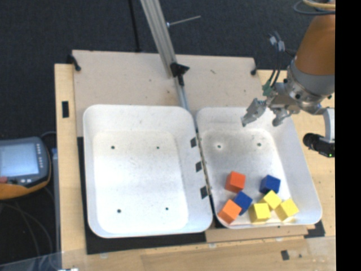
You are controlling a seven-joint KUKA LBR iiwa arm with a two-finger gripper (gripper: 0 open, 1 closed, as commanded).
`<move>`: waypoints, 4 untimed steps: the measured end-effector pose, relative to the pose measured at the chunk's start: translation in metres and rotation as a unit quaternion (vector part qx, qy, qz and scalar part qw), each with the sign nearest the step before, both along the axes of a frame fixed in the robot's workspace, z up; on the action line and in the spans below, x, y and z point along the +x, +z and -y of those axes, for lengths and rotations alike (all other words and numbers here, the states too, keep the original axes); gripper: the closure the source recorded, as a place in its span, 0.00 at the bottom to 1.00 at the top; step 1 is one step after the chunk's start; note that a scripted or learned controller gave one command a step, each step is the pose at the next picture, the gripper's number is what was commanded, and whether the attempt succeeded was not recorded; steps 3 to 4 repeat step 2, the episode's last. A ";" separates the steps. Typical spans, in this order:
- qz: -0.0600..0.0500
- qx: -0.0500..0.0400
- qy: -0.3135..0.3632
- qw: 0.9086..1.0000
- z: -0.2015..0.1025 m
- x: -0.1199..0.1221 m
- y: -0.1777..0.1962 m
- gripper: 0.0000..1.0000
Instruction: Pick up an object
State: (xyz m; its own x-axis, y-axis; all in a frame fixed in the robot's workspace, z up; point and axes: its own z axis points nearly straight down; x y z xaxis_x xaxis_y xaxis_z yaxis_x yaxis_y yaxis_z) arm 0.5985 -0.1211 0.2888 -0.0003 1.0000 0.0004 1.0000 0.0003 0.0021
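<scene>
Several small cubes lie in the near part of the right bin (293, 145): an orange cube (236, 180), a second orange cube (230, 210), a blue cube (270, 183), another blue cube (243, 200), and three yellow cubes (272, 199) (260, 212) (287, 208). My gripper (264, 117) hangs over the far edge of the right bin, well above and behind the cubes. Its two fingers are spread apart, with nothing between them.
The left bin (141, 168) sits beside the right one, with small black clips along the shared edge. A slanted metal rail (161, 33) rises from the back of the bench. A handheld pendant (22, 165) lies off the bench at left.
</scene>
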 end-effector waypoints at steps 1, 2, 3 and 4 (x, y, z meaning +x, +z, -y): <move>-0.005 -0.001 -0.001 1.000 0.025 -0.039 -0.146 0.00; 0.000 -0.001 -0.001 1.000 0.064 -0.013 -0.177 0.00; 0.000 -0.001 -0.001 1.000 0.064 -0.013 -0.177 0.00; 0.000 -0.001 -0.001 1.000 0.064 -0.013 -0.177 0.00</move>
